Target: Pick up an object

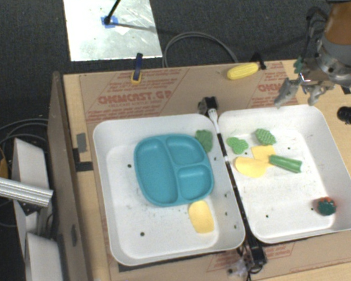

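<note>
My gripper (298, 94) hangs above the far right corner of the right bin (335, 151), open, with nothing between its fingers. Below it, in the right bin's far left part, lie a green leaf-shaped piece (237, 144), a green ridged piece (265, 136), a yellow block (263, 152), a yellow rounded piece (250, 167) and a green stick (284, 163), close together. A small dark teal ball (325, 206) sits alone near the bin's front right corner. All of them lie well apart from the gripper.
The left bin (126, 235) holds a blue divided plate (173, 169), a green piece (205, 140) at its far right edge and a yellow piece (201, 216) in front of it. A yellow object (243, 70) lies on the cardboard behind the bins.
</note>
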Controlling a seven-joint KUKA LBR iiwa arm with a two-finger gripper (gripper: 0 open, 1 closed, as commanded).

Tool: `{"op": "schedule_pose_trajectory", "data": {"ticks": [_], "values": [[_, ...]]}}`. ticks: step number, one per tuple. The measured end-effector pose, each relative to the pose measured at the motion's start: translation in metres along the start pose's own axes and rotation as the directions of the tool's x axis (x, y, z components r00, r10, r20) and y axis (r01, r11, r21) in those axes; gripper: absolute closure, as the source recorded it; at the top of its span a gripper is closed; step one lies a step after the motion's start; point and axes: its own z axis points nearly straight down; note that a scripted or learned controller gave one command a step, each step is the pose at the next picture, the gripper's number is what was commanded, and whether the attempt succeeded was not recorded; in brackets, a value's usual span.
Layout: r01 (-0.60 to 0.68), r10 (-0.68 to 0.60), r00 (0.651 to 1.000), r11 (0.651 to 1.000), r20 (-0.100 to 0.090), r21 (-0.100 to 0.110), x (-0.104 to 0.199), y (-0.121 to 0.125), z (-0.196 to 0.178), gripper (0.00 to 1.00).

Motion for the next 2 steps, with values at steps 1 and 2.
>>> {"op": "schedule_pose_trajectory", "data": {"ticks": [1,2], "values": [[-0.002,0.002,1.0,1.0,-0.004,0.013,0.019,-0.041,0.139,0.0],[-0.002,0.002,1.0,1.0,0.002,-0.009,0.01,-0.074,0.169,0.0]]}}
